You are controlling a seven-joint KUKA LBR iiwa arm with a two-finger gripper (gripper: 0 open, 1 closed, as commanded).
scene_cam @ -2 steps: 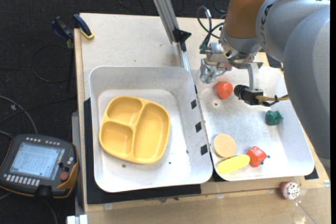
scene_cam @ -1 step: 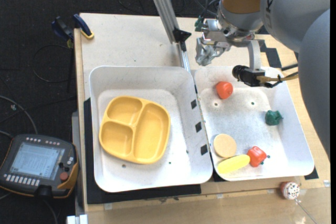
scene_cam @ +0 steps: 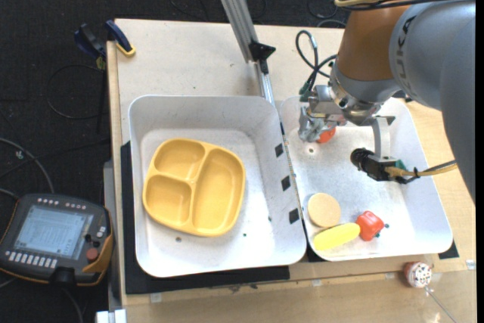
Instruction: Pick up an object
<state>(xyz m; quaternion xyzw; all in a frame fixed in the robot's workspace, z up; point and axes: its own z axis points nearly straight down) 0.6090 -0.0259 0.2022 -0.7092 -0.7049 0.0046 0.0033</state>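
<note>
My gripper [scene_cam: 311, 129] hangs low over the back left part of the right bin [scene_cam: 423, 185], near the wall shared with the left bin. A small orange-red object [scene_cam: 327, 135] shows right beside the gripper's tip, partly hidden by it; whether it is gripped is unclear. At the front of the right bin lie a tan round disc [scene_cam: 324, 209], a yellow oblong piece [scene_cam: 336, 236] and a small red item with a green stem [scene_cam: 370, 225]. A yellow divided plate [scene_cam: 195, 186] sits in the left bin [scene_cam: 151, 113].
A slanted metal pole [scene_cam: 236, 0] rises behind the bins. A teach pendant [scene_cam: 53, 237] lies at the lower left off the bench. A small round ball [scene_cam: 417, 274] rests outside the right bin's front corner.
</note>
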